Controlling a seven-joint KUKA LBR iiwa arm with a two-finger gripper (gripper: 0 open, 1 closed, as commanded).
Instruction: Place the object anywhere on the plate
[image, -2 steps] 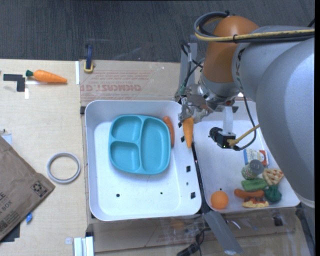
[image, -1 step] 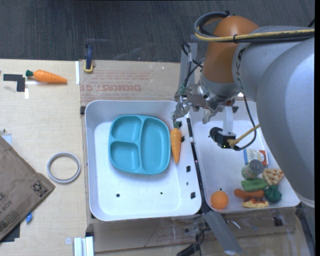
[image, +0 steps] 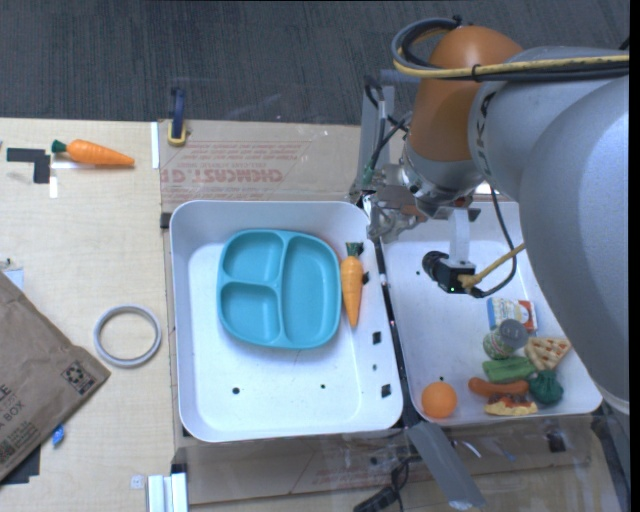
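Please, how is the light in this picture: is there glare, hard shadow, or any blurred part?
Camera view: even, soft light; the blue plate and the carrot beside it look sharp, with faint shadows; the left bin shows mild white glare; the arm, near the lens, looks soft and oversized.

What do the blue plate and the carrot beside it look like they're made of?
The blue plate looks like moulded plastic: even turquoise colour, three rounded compartments, a soft sheen. The carrot, lying against the plate's right edge in the left bin, seems to be a plastic toy: flat, even orange with a small green top. Rubber is possible.
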